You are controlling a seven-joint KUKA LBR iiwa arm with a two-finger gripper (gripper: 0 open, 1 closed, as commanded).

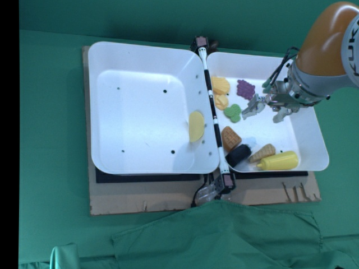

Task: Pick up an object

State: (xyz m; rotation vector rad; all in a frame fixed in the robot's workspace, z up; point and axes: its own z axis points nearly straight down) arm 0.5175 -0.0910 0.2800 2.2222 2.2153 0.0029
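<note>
Green toy [233, 112] in the right bin [314, 144], just beside the open, empty end effector [253, 105].

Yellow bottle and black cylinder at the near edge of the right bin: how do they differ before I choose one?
The yellow bottle is bright yellow with a tapered neck; the black cylinder is dark and blunt.
The yellow bottle looks longer than the black cylinder.
The yellow bottle lies along the near wall by the bin's corner; the black cylinder lies slanted next to the divider.
Both lie on their sides in the right bin, apart from the gripper.
</note>
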